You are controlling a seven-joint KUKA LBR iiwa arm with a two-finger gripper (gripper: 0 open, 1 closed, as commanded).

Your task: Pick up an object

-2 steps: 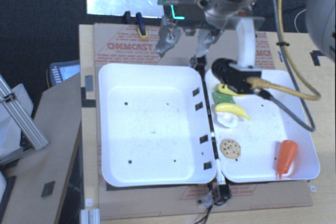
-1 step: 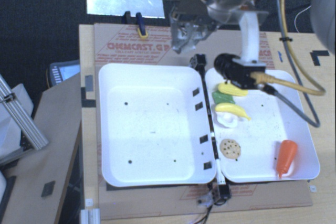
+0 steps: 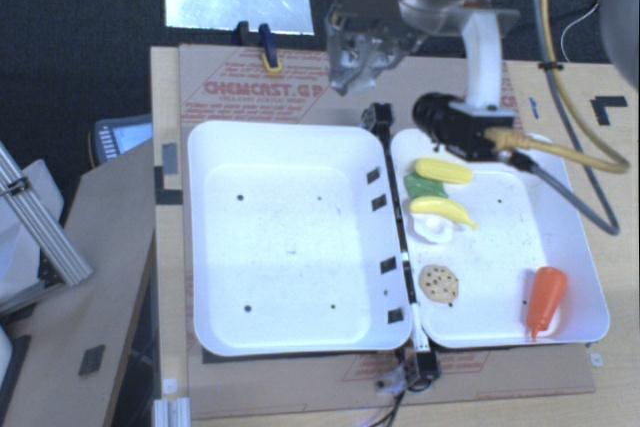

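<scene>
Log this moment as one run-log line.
gripper: raised above bench behind bins, holding nothing seen | right bin: bananas, cookie, carrot | pick: not yet done

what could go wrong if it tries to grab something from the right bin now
The hand hangs above the bench behind the bins, so any pick needs a long descent. The two bananas, a green piece and a white piece are crowded together, so it might nudge neighbours or close on two things. The cookie lies flat and may slip. The carrot lies near the bin wall, risking a scrape.
</scene>
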